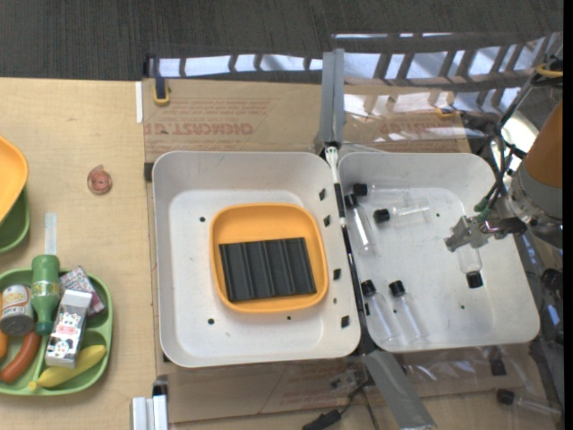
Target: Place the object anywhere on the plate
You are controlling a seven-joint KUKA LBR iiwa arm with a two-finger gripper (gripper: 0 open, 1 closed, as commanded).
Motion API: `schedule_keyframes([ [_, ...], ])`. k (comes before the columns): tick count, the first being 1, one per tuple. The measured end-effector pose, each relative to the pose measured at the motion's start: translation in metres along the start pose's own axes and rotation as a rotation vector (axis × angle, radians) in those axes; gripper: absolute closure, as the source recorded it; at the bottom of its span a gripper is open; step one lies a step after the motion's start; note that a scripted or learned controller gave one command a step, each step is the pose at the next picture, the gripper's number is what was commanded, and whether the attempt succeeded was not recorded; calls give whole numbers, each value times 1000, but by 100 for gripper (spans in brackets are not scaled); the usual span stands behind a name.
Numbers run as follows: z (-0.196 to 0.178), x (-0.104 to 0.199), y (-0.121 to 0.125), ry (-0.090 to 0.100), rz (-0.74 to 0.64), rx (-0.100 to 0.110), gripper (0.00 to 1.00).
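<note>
Hovering over right bin [501, 330], pincer [469, 240] at its right side; a clear vial with black cap [472, 270] hangs beneath, grasp and finger state unclear. Yellow plate [269, 222] with dark ridged block [269, 269] sits in left bin [179, 330].

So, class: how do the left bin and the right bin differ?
The left bin holds a yellow plate bearing a dark ridged block; the right bin holds scattered clear vials with black caps. The end effector is over the right bin, not the left. Both are shallow and white.
</note>
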State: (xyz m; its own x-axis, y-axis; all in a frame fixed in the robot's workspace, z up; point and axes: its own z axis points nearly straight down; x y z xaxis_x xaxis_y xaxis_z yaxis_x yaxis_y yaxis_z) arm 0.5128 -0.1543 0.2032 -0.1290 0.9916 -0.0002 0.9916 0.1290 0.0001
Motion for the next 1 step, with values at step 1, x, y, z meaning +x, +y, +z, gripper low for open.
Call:
schedule_keyframes([
  [1,-27,-66,67,-2,-132,0,100],
])
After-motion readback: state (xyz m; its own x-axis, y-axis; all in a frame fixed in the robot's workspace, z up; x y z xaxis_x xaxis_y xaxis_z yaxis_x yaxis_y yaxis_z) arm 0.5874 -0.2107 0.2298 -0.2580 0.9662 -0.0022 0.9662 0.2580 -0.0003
